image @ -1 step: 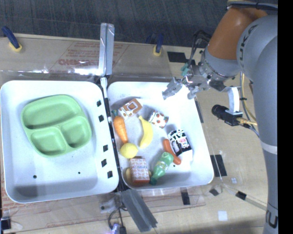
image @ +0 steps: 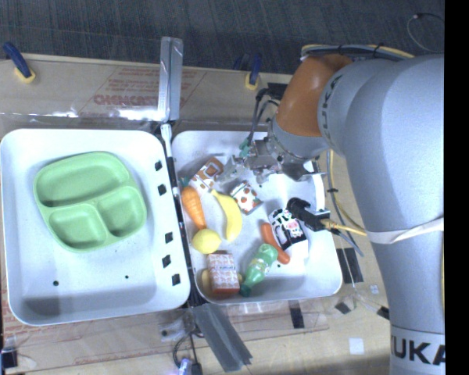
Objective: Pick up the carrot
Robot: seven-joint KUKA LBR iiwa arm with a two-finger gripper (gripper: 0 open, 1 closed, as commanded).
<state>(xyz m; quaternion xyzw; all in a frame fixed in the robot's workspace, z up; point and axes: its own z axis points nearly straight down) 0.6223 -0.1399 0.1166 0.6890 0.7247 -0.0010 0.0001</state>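
Carrot (image: 191, 207) in rt bin (image: 328, 283), hard against its left wall, lying lengthwise, thick end toward bin's far side. Banana (image: 229, 214) just beside on the right, lemon (image: 206, 241) at the tip end. Prob. a rigid plastic toy: light, stiff, smooth, apt to slip or roll. Best taken across the thick mid-body, pinch running wall-to-banana; tight clearance on both sides.

Gripper (image: 250, 165) over bin's far middle, above small boxes (image: 228, 181), apart from carrot. Wrist bent down from the right, orange band uppermost. Nothing seen held; opening can't be judged, too cluttered. Needs shift toward left wall before descent.
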